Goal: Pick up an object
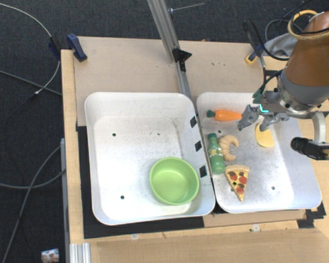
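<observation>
My gripper [256, 120] hangs over the back of the right bin [279, 199], its two fingers spread open with nothing between them. Just left of it lies an orange carrot [227, 115]. A yellow piece [265, 136] sits right below the fingers, partly hidden by them. Toward the bin's left side lie a green bottle [215, 153], a beige croissant [228, 143] and a pizza slice [238, 179].
The left bin [126, 147] holds a green bowl [174, 180] at its front right. A metal pole [167, 34] slants down to the gap between the bins. The arm's orange band [312, 48] and a black part [310, 146] overhang the right bin's right side.
</observation>
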### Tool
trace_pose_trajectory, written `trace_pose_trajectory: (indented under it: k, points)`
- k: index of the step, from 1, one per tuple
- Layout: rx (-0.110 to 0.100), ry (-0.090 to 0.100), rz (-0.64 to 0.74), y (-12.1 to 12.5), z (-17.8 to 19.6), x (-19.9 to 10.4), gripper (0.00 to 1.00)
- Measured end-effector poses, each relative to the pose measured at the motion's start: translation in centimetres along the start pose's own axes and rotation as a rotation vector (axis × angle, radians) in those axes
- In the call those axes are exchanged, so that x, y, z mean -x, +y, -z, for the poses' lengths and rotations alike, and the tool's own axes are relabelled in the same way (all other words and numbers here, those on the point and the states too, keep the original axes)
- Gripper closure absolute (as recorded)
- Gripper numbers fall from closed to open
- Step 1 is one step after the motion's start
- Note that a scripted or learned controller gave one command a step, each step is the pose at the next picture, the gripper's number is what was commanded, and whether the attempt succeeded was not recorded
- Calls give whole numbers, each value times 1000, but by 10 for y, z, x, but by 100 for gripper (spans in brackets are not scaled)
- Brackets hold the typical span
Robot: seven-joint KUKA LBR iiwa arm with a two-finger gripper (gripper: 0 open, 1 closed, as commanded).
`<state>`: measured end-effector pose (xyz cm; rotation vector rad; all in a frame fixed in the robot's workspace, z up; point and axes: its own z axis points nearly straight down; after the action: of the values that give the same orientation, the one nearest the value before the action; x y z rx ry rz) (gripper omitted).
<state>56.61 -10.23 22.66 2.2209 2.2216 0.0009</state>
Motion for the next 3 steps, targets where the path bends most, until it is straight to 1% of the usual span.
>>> trace_pose_trajectory:
  k: [1,2,3]
  points:
    - [0,0,0,0,0,0,0]
    - [-5,0,1,3,-58,-8,0]
    - [-5,0,0,10,-116,-7,0]
